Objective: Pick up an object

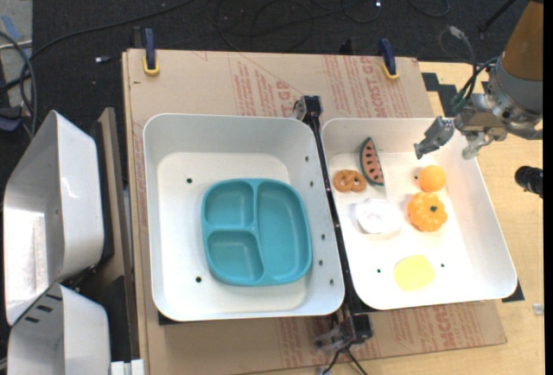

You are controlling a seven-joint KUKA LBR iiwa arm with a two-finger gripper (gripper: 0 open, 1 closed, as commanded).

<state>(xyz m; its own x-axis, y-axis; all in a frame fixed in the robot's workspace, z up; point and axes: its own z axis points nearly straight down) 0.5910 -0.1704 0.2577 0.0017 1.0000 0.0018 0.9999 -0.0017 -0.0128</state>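
The gripper (451, 138) hangs over the right bin's (497, 226) far right corner, fingers spread wide, holding nothing. The orange (431, 178) lies just near-left of it.

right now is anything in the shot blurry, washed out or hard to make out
Camera view: lighting is even and soft, with faint shadows. The white item nearly vanishes against the white right bin. The end effector is soft-edged near the frame's right side. The teal tray and pumpkin read clearly.
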